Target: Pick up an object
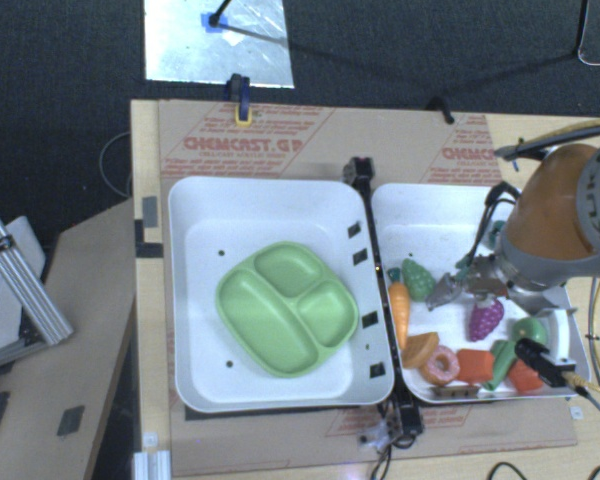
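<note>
even overhead light, glare on the white bins point(195, 268), soft blur, dim dark floor point(60, 58)

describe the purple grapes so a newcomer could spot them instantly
Look in the right bin, where the toy food is piled near its front edge. The grapes lie in the middle of that pile, just below the gripper. They are the only purple, knobbly cluster there.

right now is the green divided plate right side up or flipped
Right side up: the green divided plate lies flat in the left bin, its three hollow compartments facing the camera.
</note>
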Available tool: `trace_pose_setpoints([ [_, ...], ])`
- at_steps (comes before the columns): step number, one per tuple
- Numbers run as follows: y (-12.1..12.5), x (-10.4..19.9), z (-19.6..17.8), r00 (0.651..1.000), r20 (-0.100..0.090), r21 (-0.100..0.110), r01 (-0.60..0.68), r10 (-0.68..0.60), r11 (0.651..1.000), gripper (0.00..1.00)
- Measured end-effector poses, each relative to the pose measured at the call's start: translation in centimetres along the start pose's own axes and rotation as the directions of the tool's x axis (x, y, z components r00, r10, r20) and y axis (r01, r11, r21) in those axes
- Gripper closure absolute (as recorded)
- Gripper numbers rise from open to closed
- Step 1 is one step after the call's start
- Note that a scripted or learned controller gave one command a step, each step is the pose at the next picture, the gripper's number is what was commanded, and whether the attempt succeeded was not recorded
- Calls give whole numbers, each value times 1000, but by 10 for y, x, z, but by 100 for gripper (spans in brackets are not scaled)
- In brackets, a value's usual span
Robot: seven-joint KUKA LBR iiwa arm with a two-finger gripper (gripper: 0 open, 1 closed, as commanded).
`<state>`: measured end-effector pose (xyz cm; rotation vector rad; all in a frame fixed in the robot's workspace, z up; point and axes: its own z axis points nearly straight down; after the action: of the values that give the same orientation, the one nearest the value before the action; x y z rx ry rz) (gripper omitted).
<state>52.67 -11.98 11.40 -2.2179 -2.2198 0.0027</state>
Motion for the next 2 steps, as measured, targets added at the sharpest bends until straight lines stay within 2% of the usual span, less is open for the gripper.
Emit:
trace_pose_setpoints([
  [1, 0, 0, 31, 1000, 0, -2, 1, -1, 1000, 0],
  [2, 1, 0, 19, 1000, 1, -6, 1, -1, 1000, 100],
])
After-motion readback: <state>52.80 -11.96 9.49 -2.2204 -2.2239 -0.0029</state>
